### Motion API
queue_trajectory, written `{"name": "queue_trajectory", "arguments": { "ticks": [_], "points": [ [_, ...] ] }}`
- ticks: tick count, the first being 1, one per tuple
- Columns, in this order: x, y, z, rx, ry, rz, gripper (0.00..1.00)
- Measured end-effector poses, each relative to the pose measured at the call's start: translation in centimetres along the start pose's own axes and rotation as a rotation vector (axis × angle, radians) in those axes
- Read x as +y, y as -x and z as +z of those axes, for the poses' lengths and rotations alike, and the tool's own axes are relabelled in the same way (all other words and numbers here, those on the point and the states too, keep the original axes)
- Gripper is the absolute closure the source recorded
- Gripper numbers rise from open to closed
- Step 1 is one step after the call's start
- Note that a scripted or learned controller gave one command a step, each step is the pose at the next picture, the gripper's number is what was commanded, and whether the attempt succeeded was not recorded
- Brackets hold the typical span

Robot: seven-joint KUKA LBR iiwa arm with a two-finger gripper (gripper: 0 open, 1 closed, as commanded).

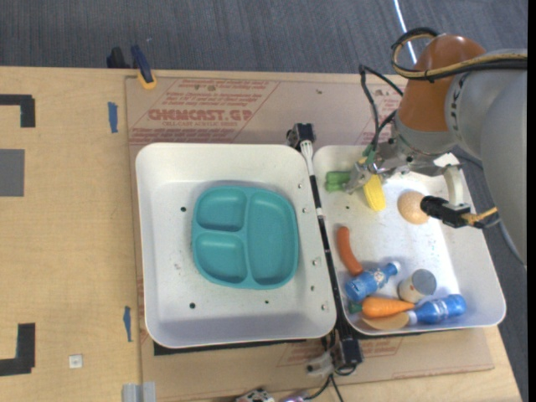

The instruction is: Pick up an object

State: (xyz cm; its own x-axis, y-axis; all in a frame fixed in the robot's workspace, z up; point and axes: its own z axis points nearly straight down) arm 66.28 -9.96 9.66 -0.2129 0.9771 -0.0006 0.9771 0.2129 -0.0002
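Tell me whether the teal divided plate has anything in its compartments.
Empty: all three compartments of the teal plate show bare teal surface.

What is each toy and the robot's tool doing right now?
Tool: low in the right bin, by the corn.
Corn: lying flat.
Green piece: lying flat.
Teal plate: flat in the left bin.
Hot dog: lying flat.
Carrot: lying between two blue bottles.

Tan bench bears cardboard sheet; two white bins side by side on it.
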Motion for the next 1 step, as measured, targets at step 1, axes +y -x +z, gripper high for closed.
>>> {"name": "queue_trajectory", "arguments": {
  "ticks": [1],
  "points": [
    [1.40,-4.19,-10.42,0.000,0.005,0.117,1.00]
  ]
}}
